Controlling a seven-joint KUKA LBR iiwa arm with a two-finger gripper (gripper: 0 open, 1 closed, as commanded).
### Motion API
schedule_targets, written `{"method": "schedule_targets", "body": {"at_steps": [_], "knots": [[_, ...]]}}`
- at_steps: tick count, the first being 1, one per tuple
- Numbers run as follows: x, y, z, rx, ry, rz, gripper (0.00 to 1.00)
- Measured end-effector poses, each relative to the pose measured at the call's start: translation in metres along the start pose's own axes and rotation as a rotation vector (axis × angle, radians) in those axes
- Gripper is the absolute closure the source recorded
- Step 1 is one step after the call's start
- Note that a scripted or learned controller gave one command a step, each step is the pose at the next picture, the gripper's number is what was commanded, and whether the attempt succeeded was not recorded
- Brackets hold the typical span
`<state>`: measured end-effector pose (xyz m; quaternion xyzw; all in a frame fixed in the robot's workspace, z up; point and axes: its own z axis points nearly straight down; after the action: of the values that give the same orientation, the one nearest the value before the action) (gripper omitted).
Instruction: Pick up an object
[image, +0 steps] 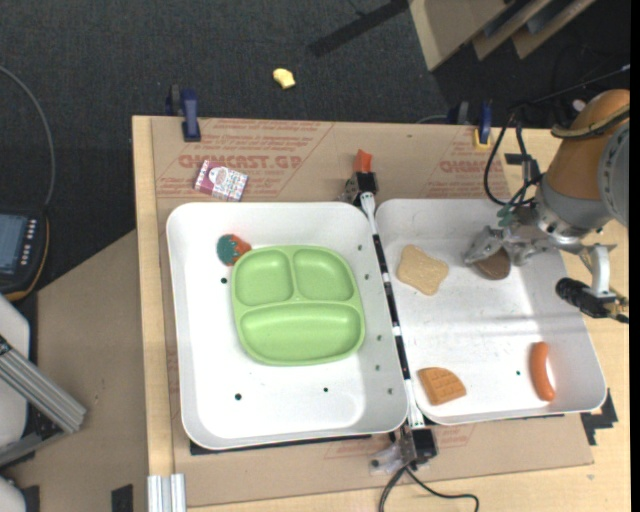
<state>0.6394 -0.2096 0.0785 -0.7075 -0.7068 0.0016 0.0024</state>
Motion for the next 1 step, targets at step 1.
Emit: {"method": "schedule_targets", "body": {"at_steps": [1], "knots": [[0.0061,-0.0019,-0.0066,-0.004,-0.001,-0.002,0.00]]}}
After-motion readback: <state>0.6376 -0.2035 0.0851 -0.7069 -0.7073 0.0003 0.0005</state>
